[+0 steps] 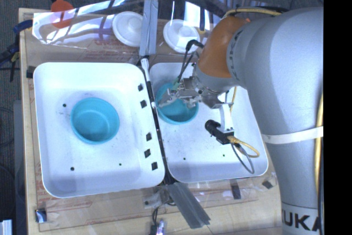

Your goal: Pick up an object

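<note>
- Found a blue bowl (179,113) in the right bin (245,165), at its left side and toward the far end, close to the wall shared with the other bin.
- Saw the gripper (175,96) low over that bowl, at its far rim, covering part of it.
- Could not tell whether the gripper was open, closed or gripping the bowl.
- Traced the grey arm (280,63) in from the right, bent over the right bin, with its orange band (215,52) just above the wrist.
- Noted a second blue bowl (95,120) in the left bin (52,173), upright, a little left of the middle, well apart from the gripper.
- Counted a few small black clips (147,137) along the edge between the two bins.
- Spotted two white round lids (127,27) on the bench (27,118) beyond the bins, near the gap between them.
- Made out a small orange thing (61,6) at the far left corner.
</note>
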You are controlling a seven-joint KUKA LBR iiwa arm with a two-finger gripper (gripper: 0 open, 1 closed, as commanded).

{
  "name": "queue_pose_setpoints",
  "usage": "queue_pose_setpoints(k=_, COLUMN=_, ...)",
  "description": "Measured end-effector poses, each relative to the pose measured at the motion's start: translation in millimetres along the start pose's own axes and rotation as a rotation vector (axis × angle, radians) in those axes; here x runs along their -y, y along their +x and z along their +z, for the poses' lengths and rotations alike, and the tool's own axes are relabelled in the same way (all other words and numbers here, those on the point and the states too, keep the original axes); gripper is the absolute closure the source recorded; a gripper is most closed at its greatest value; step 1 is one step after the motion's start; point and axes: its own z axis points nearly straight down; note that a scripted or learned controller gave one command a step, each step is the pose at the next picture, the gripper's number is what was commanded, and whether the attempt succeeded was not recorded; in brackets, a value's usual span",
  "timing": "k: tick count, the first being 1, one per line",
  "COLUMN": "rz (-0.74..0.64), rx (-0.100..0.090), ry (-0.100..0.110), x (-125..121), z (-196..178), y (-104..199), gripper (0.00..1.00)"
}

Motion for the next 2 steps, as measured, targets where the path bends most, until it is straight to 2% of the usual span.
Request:
queue_pose_setpoints(k=1, rz=0.045, rx=0.003, ry=-0.005, x=40.0, z=8.6, y=1.4, gripper=0.0)
queue_pose_setpoints(k=2, rz=0.041, rx=-0.002, ry=0.0, x=40.1, z=0.4, y=3.6, gripper=1.0)
